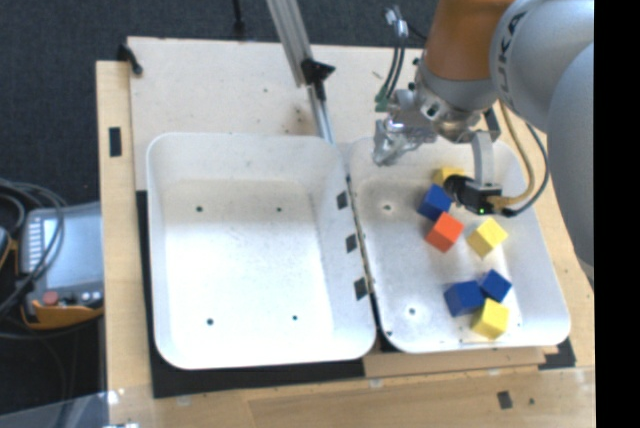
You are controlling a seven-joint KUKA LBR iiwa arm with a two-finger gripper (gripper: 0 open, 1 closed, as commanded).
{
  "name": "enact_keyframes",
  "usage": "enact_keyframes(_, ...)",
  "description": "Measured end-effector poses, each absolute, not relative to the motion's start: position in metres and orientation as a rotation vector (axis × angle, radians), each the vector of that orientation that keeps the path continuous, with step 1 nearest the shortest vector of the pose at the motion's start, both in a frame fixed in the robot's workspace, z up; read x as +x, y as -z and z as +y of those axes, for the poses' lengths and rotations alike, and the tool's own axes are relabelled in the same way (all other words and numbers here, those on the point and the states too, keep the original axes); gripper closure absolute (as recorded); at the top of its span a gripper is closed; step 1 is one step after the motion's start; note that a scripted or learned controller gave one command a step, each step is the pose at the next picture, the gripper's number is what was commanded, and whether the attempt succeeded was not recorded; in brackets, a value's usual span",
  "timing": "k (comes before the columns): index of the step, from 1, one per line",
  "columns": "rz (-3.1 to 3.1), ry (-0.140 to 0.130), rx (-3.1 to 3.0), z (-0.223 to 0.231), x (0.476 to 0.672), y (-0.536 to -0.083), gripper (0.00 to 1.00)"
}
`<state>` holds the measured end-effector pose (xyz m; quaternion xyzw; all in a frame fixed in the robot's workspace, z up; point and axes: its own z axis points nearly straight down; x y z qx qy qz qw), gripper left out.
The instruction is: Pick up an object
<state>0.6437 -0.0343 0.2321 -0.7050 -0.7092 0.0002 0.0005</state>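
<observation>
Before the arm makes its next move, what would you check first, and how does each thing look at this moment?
1. Blocks to pick from: ok. The right bin holds blue, orange and yellow blocks.
2. Gripper over a block: not ok. It hangs near the bin's upper left corner, apart from the nearest blue block.
3. Gripper already carrying something: cannot tell; it is too small and blurred to read.
4. Blocks spaced for a clean grab: partly ok. The orange block touches the blue one, and the lower blue and yellow blocks crowd together; the yellow block stands freer.
5. Left bin ready to receive: ok.
</observation>
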Motion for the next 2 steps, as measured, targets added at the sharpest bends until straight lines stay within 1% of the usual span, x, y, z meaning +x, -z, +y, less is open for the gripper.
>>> enact_keyframes(2,-2.226,-0.003,-2.211,0.057,0.638,-0.223,1.00)
